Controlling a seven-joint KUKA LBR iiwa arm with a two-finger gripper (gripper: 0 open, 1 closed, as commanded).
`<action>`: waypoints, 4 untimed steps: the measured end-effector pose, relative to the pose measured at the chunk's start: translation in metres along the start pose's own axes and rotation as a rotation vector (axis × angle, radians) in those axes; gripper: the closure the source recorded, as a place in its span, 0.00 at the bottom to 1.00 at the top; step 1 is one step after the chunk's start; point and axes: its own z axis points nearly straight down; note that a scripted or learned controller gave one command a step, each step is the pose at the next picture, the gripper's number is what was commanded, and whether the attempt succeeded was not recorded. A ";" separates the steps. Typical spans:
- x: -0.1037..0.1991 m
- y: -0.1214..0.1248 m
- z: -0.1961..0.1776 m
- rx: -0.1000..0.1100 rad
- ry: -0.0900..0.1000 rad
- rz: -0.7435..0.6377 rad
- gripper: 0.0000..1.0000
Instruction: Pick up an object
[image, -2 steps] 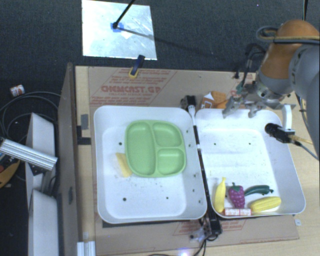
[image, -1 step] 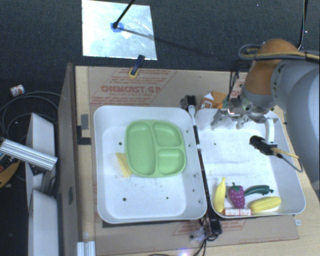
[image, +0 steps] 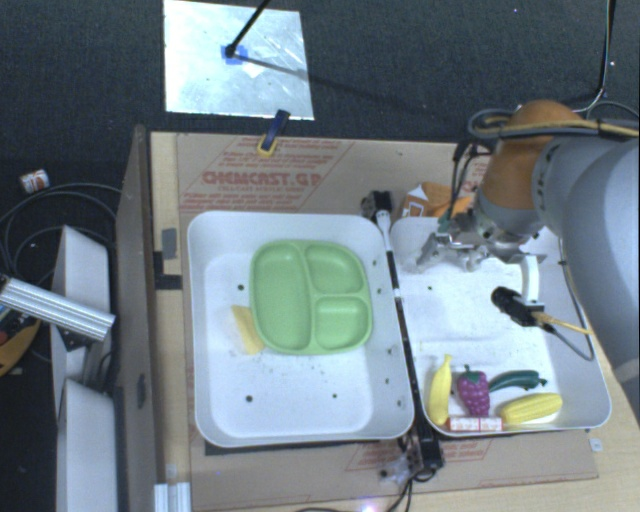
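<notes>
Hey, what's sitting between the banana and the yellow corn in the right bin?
The purple grapes lie between the banana and the corn, close beside the banana, as the camera view shows.

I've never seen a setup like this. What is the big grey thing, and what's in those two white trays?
One camera, fixed above a workbench, looks down at a slant. The big grey shape with the orange band is a robot arm reaching in from the right. At its end is a pincer for grabbing things; it hangs over the far part of the right bin, and I can't make out anything held in it. Its job is to pick up an object. The left bin holds a green divided plate with a small yellow piece beside it. The near end of the right bin holds what look like toy foods: a banana, purple grapes, a green vegetable and a yellow corn cob.
</notes>
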 end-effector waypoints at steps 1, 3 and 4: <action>-0.015 0.010 -0.003 -0.006 0.000 0.001 0.00; -0.044 0.010 -0.057 -0.008 -0.002 0.002 0.00; -0.041 0.011 -0.066 -0.009 -0.001 -0.003 1.00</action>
